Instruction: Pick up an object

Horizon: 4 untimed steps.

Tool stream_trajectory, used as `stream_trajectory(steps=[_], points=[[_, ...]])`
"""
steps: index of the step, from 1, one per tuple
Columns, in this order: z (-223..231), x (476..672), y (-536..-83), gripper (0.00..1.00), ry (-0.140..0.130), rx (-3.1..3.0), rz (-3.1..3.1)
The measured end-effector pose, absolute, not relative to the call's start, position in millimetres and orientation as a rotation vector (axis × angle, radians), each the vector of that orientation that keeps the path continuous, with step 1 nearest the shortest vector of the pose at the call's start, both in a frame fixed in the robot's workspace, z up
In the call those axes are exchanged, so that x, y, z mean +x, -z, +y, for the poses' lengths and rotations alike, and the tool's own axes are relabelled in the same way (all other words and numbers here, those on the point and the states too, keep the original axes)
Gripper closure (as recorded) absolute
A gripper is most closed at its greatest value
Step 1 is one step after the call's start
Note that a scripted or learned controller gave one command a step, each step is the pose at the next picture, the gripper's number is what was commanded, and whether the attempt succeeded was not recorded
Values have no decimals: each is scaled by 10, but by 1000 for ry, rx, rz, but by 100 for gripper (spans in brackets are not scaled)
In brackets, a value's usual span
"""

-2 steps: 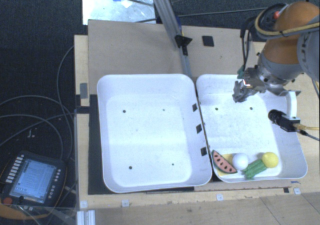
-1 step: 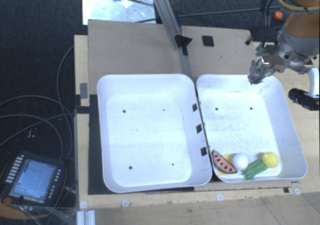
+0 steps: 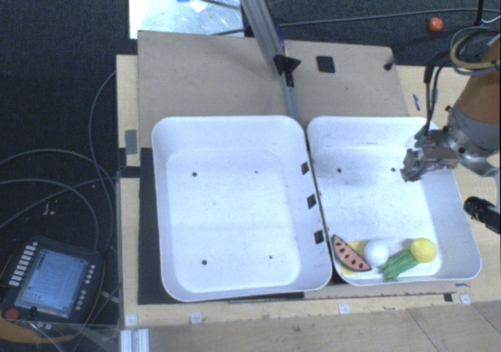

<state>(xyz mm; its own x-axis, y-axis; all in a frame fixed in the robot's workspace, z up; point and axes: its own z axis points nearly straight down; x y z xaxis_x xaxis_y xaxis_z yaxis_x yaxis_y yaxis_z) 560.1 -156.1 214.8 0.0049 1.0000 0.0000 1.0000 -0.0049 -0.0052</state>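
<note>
The green toy [image 3: 399, 263] lies in the right bin [image 3: 450, 217], below the jaws [image 3: 412, 168], its long axis slanting up-right toward a yellow ball [image 3: 423, 249]. Beside it lie a white ball [image 3: 376, 252] and a watermelon slice [image 3: 350, 254]. Whether the jaws are open, I cannot tell.

Both white bins, the left one [image 3: 227, 202] and the right one [image 3: 391, 186], look like smooth moulded plastic with a soft sheen. The table [image 3: 211, 77] under them is matt, brown and board-like, perhaps fibreboard. The watermelon slice [image 3: 350, 253], white ball [image 3: 377, 251], green piece [image 3: 398, 263] and yellow ball [image 3: 423, 249] seem smooth toy plastic. The floor [image 3: 55, 53] is dark, rough carpet. The slanted pole [image 3: 258, 6] looks like brushed metal.
</note>
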Motion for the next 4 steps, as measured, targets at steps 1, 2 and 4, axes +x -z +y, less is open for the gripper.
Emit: stream_trajectory(steps=[1, 2, 4], points=[[-1596, 4978, -1808, 100, -3, -2222, -2217], [-930, 4935, -1567, 100, 1, -2215, -2226], [-504, 4934, -1989, 100, 2, -2220, -2224]])
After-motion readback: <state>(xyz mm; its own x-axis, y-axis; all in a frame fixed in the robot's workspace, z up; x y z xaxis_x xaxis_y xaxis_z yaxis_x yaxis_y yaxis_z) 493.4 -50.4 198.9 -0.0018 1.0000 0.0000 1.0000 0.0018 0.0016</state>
